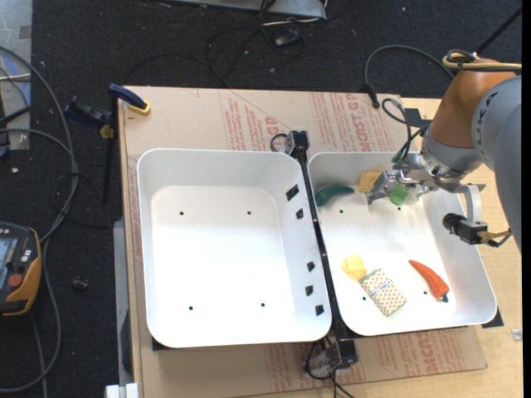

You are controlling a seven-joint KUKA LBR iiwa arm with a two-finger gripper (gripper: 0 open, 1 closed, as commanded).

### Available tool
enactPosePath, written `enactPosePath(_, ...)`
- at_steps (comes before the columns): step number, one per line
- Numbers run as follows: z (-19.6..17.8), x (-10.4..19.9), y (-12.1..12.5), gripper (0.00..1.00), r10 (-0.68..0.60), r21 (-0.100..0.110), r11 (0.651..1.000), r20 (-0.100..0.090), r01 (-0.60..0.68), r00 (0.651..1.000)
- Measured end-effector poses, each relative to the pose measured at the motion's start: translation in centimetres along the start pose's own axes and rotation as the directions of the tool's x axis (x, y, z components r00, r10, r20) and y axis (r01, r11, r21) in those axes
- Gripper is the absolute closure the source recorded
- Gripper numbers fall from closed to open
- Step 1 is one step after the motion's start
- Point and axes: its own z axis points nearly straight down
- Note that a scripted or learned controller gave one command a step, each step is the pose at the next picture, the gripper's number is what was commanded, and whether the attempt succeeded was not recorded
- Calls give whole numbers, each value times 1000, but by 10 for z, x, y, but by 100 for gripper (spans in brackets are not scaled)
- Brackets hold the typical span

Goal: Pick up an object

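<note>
**Grey metal fingers low over a green piece in the right bin**

Grey and orange, the arm comes in from three o'clock and sets its gripper (397, 187) down at the far end of the right bin (477, 284). A small light-green object (400, 195) sits right at the fingertips, seemingly touching them; whether the fingers are apart or closed on it I cannot tell, since the wrist hides them. A tan block (369, 179) lies just at nine o'clock of the gripper, and a dark green curved piece (333, 193) further that way, near the wall between the bins.

Toward six o'clock, well apart from the gripper, lie a yellow piece (354, 265), a patterned packet (383, 292) touching or nearly touching it, and a red pepper (430, 279). The left bin (153, 247) lies at nine o'clock.

The low, steep wrist suggests a grasp attempt on the light-green object, probably chosen because it stands free of its neighbours. The nearby tan block could be nudged.
</note>
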Motion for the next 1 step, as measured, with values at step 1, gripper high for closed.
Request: enactPosePath(1,-13,0,1,100,0,-4,1000,1,0,1000)
